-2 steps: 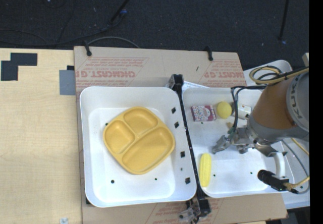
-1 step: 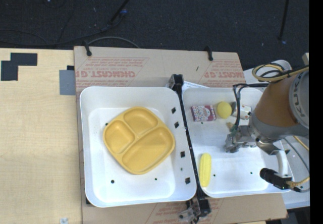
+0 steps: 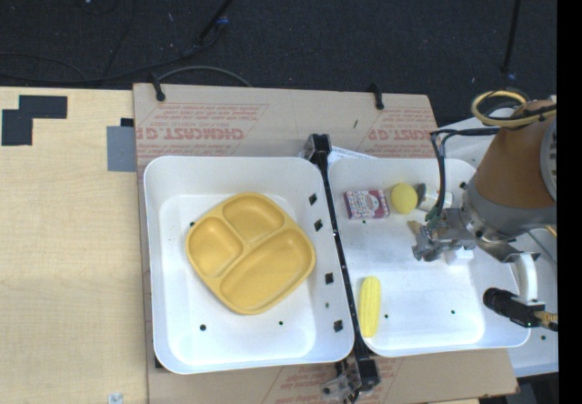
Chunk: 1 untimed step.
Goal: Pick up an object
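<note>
Cardboard (image 3: 209,125) lies under both bins and carries red print that reads mirrored, something like "CHEMCAST GP", once behind the left bin and again, partly covered, behind the right one; similar red print peeks out at the near edge but is too cut off to read. On the left bin (image 3: 173,193) rests a yellow plate (image 3: 250,252) with three compartments, turned at an angle, and it carries no writing. A black divider (image 3: 332,257) runs between the two bins. Just right of it, in the right bin (image 3: 427,329), a yellow corn cob (image 3: 369,306) lies lengthwise near the front. Farther back sits a small pink and white packet (image 3: 366,204) whose label is too small to read, with a yellow ball (image 3: 404,197) just beside it. The gripper (image 3: 435,243) is low over the right bin, apart from the ball, packet and cob; whether its jaws are open or closed, or hold anything, cannot be made out.
</note>
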### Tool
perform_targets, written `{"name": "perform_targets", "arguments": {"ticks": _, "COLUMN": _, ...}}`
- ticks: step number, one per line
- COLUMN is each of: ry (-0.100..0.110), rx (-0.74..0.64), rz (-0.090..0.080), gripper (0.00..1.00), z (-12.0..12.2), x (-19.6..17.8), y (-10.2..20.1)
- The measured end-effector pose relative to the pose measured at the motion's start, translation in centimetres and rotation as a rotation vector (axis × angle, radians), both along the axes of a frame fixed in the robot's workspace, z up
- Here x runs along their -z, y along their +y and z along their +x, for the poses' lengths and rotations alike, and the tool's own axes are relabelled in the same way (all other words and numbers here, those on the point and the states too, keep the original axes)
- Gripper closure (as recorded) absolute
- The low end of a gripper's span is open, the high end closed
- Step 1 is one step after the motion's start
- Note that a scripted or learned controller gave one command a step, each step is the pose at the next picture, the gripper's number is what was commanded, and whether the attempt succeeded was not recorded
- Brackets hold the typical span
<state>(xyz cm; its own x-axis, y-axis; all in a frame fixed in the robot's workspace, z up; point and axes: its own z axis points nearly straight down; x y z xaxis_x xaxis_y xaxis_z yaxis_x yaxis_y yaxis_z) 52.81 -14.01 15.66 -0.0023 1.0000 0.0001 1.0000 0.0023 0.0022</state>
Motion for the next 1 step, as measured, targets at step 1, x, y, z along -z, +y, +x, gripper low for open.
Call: {"name": "perform_targets", "arguments": {"ticks": 1, "ry": 0.000, "rx": 0.000, "rz": 0.000, "gripper": 1.00, "z": 0.09, "x": -5.28, "y": -0.05}}
